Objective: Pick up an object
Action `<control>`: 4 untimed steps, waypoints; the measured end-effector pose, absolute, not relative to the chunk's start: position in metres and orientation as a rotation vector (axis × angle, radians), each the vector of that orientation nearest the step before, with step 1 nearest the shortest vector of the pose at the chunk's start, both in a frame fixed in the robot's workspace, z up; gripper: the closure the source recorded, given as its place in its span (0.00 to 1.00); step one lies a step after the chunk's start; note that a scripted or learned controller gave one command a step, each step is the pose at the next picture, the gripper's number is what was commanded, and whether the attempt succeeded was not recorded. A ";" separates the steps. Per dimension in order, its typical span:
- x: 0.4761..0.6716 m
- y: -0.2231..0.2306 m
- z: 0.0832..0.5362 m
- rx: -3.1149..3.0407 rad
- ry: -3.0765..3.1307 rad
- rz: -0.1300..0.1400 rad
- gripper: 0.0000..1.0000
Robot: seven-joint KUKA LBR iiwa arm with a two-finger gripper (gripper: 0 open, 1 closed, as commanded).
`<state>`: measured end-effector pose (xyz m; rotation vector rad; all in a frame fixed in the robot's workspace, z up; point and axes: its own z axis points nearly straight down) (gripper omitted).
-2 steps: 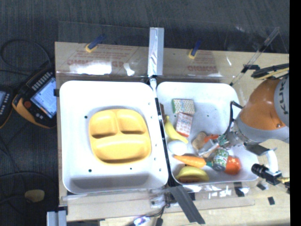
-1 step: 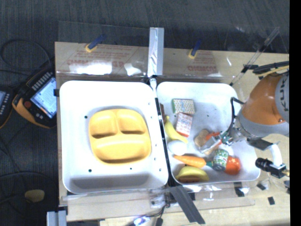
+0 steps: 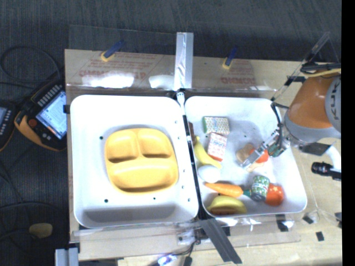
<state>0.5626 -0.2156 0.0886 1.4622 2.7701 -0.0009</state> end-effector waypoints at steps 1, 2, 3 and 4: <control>0.564 -0.214 0.099 1.460 2.769 0.003 1.00; 0.627 -0.217 0.168 1.577 2.715 -0.002 1.00; 0.650 -0.194 0.088 1.757 2.594 0.002 1.00; 0.601 -0.122 0.173 1.826 2.557 0.000 1.00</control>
